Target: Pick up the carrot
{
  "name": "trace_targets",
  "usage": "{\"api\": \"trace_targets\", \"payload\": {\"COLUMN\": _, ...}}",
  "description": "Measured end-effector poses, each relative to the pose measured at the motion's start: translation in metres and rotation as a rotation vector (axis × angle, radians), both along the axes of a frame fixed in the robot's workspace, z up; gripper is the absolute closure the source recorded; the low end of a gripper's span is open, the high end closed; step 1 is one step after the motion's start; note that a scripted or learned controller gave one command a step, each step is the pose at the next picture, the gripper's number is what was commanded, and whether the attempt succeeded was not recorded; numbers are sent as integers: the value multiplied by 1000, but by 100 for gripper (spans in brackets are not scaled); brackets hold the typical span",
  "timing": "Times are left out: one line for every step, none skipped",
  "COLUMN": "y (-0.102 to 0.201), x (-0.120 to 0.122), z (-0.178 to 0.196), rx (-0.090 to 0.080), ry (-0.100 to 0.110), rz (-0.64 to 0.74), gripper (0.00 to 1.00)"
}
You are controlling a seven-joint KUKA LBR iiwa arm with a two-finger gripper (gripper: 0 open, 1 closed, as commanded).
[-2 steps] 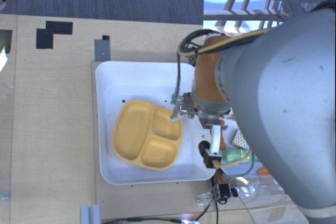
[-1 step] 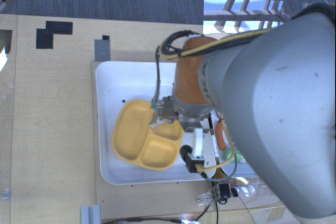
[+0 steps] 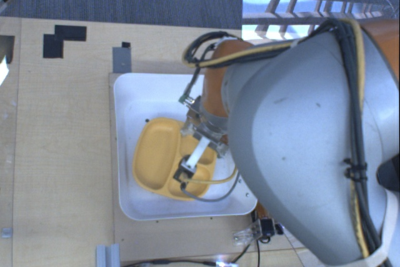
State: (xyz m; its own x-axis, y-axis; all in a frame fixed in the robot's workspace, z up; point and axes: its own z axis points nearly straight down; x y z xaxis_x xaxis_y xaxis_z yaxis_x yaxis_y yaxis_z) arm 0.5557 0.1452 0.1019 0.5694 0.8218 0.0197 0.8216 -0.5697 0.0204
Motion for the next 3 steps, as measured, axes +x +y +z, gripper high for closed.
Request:
{"api": "trace_targets", "payload": {"y": 41, "x": -56, "z": 2, "rx": -16, "ry": -15, "rz": -81, "gripper": 0}}
{"api": "trace_targets", "payload": {"y": 24, "x": -58, "z": 4, "rx": -51, "ry": 3, "rz": -80, "gripper": 100}}
{"api": "trace_targets", "payload": {"y": 26, "x": -56, "z": -6, "rx": -35, "ry": -13, "rz": -220, "gripper": 100}}
